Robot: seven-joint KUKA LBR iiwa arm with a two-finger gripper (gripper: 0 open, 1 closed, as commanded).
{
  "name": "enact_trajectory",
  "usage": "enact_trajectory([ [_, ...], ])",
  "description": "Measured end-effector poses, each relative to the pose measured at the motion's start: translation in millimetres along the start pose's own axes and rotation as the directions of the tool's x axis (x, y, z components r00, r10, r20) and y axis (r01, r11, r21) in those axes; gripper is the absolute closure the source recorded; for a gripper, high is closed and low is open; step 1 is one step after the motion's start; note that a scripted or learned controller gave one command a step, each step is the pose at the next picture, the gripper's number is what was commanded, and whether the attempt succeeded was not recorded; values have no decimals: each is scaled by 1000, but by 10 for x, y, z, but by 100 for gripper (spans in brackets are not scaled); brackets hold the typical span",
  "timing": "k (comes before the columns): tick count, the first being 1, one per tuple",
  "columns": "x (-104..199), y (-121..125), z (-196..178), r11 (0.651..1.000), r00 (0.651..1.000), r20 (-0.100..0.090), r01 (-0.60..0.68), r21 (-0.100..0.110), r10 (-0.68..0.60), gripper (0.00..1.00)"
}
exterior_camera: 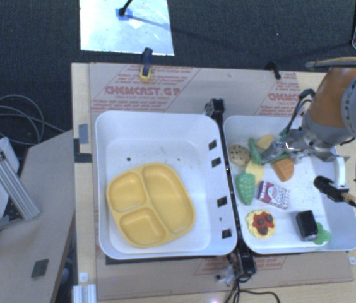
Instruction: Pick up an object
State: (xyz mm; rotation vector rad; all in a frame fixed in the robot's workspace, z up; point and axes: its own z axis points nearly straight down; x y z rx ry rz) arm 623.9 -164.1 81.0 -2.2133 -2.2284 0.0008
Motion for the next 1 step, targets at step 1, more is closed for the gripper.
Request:
enact_trajectory([
  [1, -4, 15, -150, 1000, 1000, 1, 1, -6, -1, 100],
])
